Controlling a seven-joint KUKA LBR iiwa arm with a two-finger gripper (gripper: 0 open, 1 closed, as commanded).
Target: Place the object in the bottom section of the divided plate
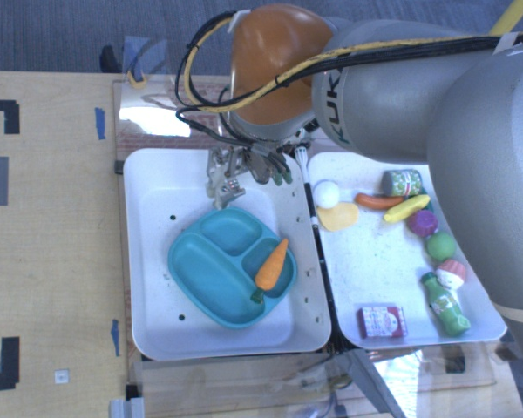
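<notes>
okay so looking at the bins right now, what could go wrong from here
The carrot lies in the plate's right compartment with its green tip over the rim, so a nudge could roll it out. The tool hangs close above the plate's top edge; lowering there might hit the rim and shift the plate in the left bin.

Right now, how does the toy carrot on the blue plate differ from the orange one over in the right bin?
The carrot on the plate lies in a compartment of the divided plate, tilted steeply; the orange vegetable in the right bin lies nearly level on the bin floor, touching a yellow piece. The plate's carrot looks thicker and paler orange. Both are tapered toys.
</notes>
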